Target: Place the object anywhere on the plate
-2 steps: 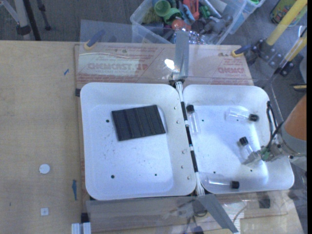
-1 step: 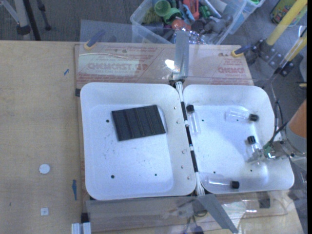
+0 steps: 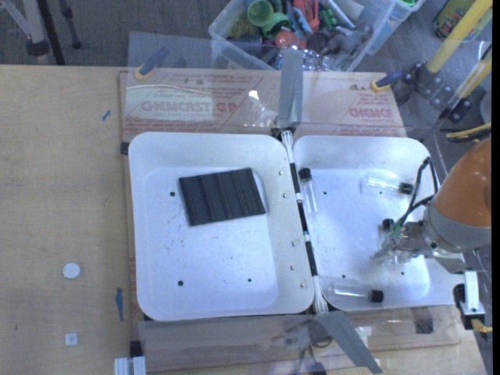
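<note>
Front vial (image 3: 349, 291), clear with a black cap, lies on its side at the near edge of the right bin (image 3: 344, 233), cap pointing right. Vials total: three. All are in the right bin, clear, black-capped and lying down. Second one, the left vial (image 3: 307, 192), lies along that bin's left wall with its cap at the far end. Third, the back vial (image 3: 383, 184), lies in the far right part, cap to the right. The three are well apart from one another.

Plate (image 3: 223, 196): one, dark grey, ribbed, rectangular. It lies flat in the far half of the left bin (image 3: 156, 280), turned slightly askew.

Bins: two, white, shallow, side by side, meeting along the middle seam.

Gripper (image 3: 396, 246): one, low over the right side of the right bin, between the back vial and the front vial. Whether it is open, closed or gripping anything cannot be told; that spot is too small and cluttered. Arm (image 3: 469, 198) comes in from the right, orange band showing.

Off the bins: one clear tub (image 3: 312, 10) of coloured toys behind the bench (image 3: 55, 170). One small white disc (image 3: 71, 270) lies on the bench to the left.
</note>
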Controlling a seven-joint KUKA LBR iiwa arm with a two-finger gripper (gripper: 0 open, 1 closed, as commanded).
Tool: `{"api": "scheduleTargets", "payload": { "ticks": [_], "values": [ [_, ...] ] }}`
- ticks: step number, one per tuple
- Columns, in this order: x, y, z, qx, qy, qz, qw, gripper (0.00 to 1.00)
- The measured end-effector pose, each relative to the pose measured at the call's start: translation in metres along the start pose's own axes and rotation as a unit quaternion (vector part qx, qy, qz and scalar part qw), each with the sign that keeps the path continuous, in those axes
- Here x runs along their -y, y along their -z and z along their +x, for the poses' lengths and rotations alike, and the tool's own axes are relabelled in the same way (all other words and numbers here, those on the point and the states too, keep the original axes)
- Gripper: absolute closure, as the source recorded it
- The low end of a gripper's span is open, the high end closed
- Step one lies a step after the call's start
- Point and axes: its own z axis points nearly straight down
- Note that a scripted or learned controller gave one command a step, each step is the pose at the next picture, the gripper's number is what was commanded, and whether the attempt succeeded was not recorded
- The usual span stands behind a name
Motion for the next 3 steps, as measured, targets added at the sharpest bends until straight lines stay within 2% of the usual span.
{"api": "scheduleTargets", "payload": {
  "ticks": [1,2,3],
  "values": [
    [0.0,0.0,-0.008,0.0,-0.071,0.0,0.9975,1.0],
    [-0.004,-0.001,-0.036,0.0,-0.152,0.0,0.9884,1.0],
    [-0.004,0.009,-0.035,0.001,-0.151,0.0,0.9885,1.0]
  ]
}}
